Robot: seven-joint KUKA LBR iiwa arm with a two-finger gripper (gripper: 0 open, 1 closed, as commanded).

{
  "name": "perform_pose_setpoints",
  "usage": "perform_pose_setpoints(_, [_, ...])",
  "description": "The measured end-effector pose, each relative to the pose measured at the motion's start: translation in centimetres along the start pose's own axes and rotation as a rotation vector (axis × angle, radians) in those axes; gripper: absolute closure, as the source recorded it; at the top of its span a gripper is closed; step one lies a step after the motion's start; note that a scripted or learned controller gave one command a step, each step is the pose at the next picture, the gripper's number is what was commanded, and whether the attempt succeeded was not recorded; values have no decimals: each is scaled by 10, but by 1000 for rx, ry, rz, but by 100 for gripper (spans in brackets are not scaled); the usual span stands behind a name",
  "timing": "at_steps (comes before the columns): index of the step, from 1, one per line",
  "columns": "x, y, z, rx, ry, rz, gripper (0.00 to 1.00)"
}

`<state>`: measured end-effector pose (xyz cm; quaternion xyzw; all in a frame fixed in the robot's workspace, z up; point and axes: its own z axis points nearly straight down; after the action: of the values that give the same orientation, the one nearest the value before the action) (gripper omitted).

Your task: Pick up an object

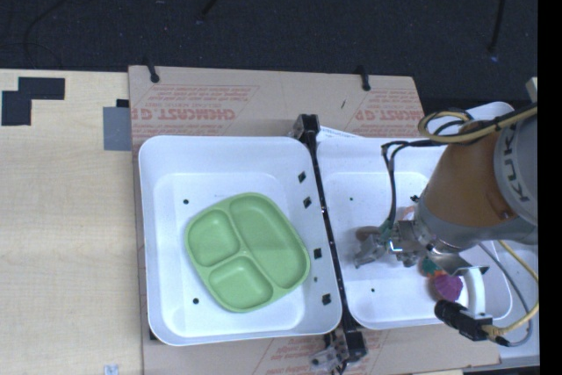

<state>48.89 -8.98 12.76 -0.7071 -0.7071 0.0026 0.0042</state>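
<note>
Gripper [373, 246] lowered inside right bin [369, 312]; finger state cannot be told. Pink object [446, 284] seen behind gripper, toward arm. Green plate [247, 252] in left bin.

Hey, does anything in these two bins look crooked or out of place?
Mildly: the green divided plate sits turned at an angle in the left bin, not square to its walls. The gripper is low in the right bin. Nothing looks spilled or broken.

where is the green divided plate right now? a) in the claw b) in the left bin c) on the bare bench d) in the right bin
b: the green plate lies flat on the floor of the left bin, while the claw is over the right bin.
</note>
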Motion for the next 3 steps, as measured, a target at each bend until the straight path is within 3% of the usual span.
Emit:
perform_pose_setpoints(1, [1, 0, 41, -7, -2, 1, 0])
perform_pose_setpoints(2, [-1, 1, 29, -8, 0, 7, 100])
perform_pose_setpoints(3, [4, -8, -27, -10, -2, -1, 100])
